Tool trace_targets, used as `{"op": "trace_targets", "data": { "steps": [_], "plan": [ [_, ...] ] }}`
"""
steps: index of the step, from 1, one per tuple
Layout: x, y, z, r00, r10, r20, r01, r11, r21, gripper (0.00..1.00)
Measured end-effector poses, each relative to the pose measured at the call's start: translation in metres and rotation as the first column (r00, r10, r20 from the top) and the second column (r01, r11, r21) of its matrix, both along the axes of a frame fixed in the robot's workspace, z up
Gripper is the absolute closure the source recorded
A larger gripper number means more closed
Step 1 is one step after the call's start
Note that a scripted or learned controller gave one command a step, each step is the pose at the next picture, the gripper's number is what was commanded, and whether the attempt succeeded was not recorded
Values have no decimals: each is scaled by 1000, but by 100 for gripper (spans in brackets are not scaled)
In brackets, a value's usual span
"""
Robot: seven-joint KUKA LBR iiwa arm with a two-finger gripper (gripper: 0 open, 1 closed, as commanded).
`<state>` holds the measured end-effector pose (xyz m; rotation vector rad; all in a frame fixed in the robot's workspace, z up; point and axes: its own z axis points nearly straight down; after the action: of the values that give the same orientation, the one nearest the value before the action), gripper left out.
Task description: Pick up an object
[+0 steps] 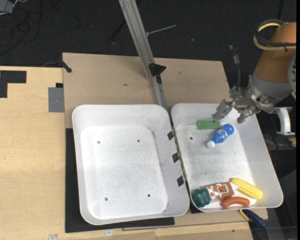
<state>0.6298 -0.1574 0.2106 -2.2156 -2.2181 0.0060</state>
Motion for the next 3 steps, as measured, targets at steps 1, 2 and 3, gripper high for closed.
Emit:
{"op": "trace_targets", "data": {
  "steps": [1,2,3],
  "plan": [
    [-5,7,-47,1000,-4,5,4,1000,-1,0],
    [-3,15,-94,1000,0,18,0,1000,-8,0],
    [-2,13,-81,1000,-5,19,5,1000,-7,100]
  ]
}}
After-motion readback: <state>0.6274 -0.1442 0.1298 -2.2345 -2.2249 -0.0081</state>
